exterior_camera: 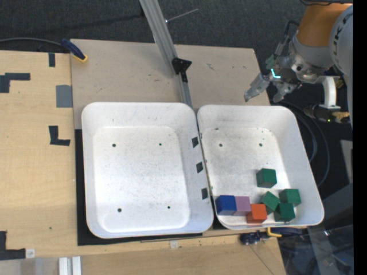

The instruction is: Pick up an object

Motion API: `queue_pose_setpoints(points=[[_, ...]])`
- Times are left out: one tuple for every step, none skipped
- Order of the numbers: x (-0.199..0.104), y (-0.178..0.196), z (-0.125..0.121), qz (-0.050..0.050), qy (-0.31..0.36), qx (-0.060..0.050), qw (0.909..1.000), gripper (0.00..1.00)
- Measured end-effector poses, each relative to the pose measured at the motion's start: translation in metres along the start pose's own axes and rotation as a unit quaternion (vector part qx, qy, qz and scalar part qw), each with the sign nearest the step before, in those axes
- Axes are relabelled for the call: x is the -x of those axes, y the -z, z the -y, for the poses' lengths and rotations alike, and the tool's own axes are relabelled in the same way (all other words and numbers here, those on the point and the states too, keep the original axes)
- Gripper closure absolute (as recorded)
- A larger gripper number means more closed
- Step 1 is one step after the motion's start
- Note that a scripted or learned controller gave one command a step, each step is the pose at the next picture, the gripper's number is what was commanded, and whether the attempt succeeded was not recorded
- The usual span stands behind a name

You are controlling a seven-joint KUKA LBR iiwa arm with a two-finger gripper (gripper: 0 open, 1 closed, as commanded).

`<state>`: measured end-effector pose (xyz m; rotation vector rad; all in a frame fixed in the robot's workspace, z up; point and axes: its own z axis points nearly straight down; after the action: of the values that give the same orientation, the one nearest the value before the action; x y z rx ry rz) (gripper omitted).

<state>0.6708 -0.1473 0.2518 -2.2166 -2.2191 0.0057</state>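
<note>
Six blocks (266, 200) huddled in right bin's (229, 153) near corner; gripper (268, 90) beyond its far rim (fingers apart, empty).

two shallow white bins sit side by side on the bench. the left bin (97, 153) holds no visible objects. the right bin (241, 130) holds blocks clustered at its near right corner: a blue block (226, 204) touching a lilac block (242, 204), an orange block (257, 212), and four green blocks, one (266, 177) set slightly apart toward the bin's middle. the gripper (268, 90) hangs above the far edge of the right bin, fingers spread apart, nothing between them. a grey metal rail (160, 27) runs diagonally toward the bins.
</note>
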Motion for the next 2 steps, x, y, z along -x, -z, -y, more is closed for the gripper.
queue_pose_setpoints(points=[[0.000, 0.003, -0.001, 0.001, 0.000, 0.002, 1.0000, 0.00], [0.006, -0.059, 0.004, 0.001, 0.000, -0.001, 1.0000, 0.00]])
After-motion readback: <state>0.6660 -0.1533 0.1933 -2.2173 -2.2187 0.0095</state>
